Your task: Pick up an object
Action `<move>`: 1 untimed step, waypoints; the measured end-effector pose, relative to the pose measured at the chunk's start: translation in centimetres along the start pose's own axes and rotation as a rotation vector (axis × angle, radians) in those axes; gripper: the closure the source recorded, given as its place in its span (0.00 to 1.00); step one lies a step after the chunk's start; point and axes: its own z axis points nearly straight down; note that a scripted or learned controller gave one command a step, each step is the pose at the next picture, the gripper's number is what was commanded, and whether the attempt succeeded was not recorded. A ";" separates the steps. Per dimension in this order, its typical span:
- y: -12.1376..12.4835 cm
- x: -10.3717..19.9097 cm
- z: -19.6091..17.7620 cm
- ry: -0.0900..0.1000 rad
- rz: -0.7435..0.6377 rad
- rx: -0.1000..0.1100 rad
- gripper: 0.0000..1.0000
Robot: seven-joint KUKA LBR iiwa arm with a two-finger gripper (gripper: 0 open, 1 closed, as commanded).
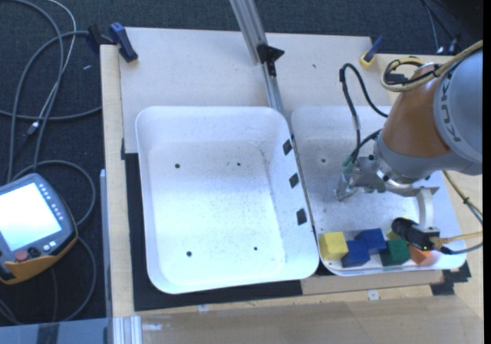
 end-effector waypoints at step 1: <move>0.6 -10.1 1.1 -0.007 0.007 -0.008 1.00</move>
